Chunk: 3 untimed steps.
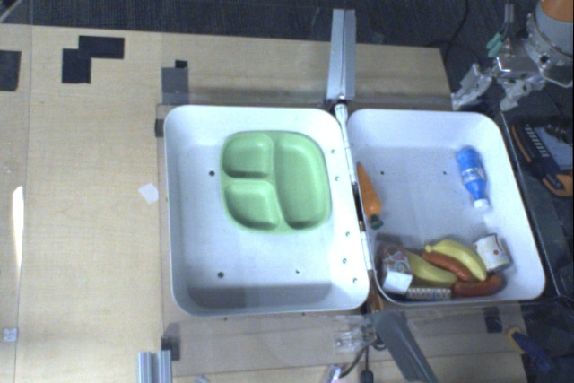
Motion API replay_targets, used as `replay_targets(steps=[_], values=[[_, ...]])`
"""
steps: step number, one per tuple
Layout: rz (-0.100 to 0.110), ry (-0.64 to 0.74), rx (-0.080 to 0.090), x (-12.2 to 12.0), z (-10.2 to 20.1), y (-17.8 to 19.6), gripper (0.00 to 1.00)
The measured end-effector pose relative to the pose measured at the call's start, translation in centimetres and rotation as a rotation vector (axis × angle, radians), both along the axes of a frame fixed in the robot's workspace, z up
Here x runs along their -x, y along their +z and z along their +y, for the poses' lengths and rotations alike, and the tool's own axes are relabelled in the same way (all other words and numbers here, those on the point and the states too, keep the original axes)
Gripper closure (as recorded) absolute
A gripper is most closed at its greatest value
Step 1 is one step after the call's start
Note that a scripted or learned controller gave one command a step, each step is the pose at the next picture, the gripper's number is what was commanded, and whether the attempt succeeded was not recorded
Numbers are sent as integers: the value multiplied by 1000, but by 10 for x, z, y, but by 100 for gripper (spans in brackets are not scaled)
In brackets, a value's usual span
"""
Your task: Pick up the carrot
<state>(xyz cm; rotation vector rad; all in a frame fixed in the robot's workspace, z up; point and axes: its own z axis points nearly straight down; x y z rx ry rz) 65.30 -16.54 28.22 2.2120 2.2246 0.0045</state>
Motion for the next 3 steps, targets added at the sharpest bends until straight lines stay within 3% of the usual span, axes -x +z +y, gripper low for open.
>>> replay_targets(steps=[1,2,3], values=[[2,-317,-2,-17,65,-109,0],[-2,-168,-1,-17,72,-55,0],[-2,-168,-1,-17,72,-55,0]])
